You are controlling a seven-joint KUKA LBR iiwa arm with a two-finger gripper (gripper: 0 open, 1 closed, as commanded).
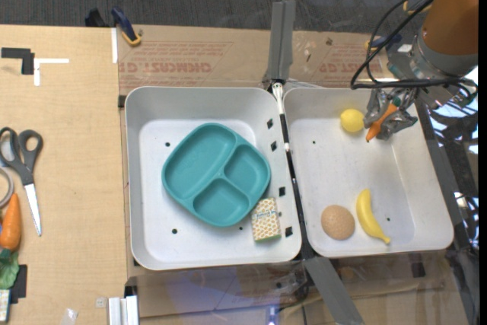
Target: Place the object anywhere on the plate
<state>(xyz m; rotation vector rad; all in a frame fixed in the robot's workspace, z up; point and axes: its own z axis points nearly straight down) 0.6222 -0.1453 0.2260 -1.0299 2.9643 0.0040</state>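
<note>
**Gripper over right bin, clamped on carrot**

Gripper (386, 116) sits at your right bin's (426, 240) 1 o'clock corner, fingers pinching an orange carrot (378, 122), beside the lemon (351, 121). Teal plate (217, 175) lies in the left bin (141, 240).

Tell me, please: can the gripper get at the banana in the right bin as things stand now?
Probably yes. The gripper hangs over the far end of the right bin, beside the lemon. The banana lies uncovered near the front, apart from the brown round object, with nothing between it and the gripper.
</note>
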